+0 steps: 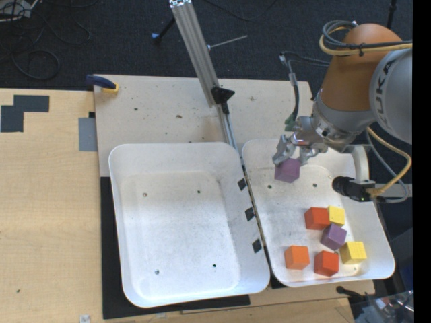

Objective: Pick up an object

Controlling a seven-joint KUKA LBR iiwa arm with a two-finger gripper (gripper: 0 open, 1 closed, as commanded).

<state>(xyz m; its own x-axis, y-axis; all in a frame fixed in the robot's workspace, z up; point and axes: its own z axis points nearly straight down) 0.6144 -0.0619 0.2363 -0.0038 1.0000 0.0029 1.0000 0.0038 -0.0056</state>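
At the far left the pale wooden worktop [47, 200] lies flat, and a blue and yellow clamp [102, 83] sits at the back corner of the speckled board behind the bins; next comes the left bin [131, 160], shallow and white, with a few dark specks on its floor; a slanted aluminium rail [196, 49] rises from behind the seam between the two bins. Past that seam the right bin [259, 155] carries the blocks. Over its back part hangs the pincer [291, 155], its two grey fingers spread only a block's width and pinching the purple block [288, 170] from either side near its top; that block is a small mauve cube, slightly tilted, lit on its upper faces, hanging below the fingertips just above the bin floor. Toward the bin's front right corner a cluster rests: two orange blocks [297, 256], two red-orange blocks [316, 218], a second purple cube [334, 235] and two yellow blocks [353, 251], packed close together.
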